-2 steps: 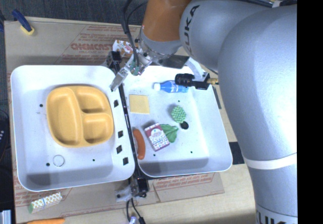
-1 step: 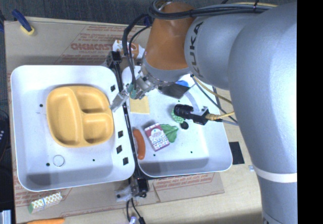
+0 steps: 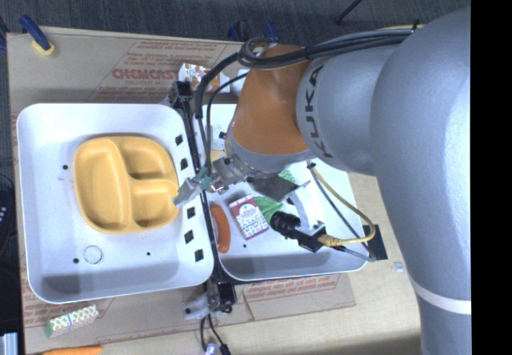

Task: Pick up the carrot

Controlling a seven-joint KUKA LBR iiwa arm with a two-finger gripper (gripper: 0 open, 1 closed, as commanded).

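Carrot lies low in the frame's middle, a smooth orange stub against the right bin's left wall, not yet gripped. Hand hovers just up-left of it over the divider; whether it's spread or pressed, I can't tell. Approach stage, I'd judge: next it must shift down-right and descend. Beside the carrot, a glossy printed packet; further left, a moulded yellow tray.

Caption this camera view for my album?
Grey arm over the right bin, carrot by its left wall; yellow tray left.
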